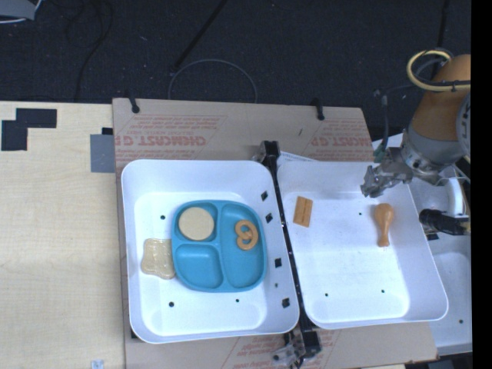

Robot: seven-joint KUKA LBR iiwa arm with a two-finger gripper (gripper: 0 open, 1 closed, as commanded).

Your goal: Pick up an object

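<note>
Nearest the camera, at the bottom of the view, the black clamp (pixel 298 346) between the two bins sat on the cardboard sheet (pixel 231 133) that lay under both of them. Above it, the left bin (pixel 146 179) held a blue divided plate (pixel 217 246) with three compartments: a round tan cracker (pixel 195 223) lay in the upper left one, a small pretzel (pixel 246 234) in the upper right one, and the large lower one was bare blue. Just outside the plate, touching its left edge, a pale slice of bread (pixel 157 257) rested on the bin floor. The right bin (pixel 361 306) carried two things, well apart from each other: a small orange-brown rectangular block (pixel 303 211) near its upper left, and a tan drumstick-shaped piece (pixel 383 223) near its upper right, lying with its thick end up and its thin end down in the view. The gripper (pixel 377 184) hung over the upper right part of that bin, just above the thick end of the drumstick-shaped piece, on the grey and orange arm (pixel 442 114) that came in from the right. Nothing could be seen between its tips, and at this size and angle I could not tell whether they stood apart or together. A wooden bench top (pixel 54 244) stretched away to the left of the bins.
</note>
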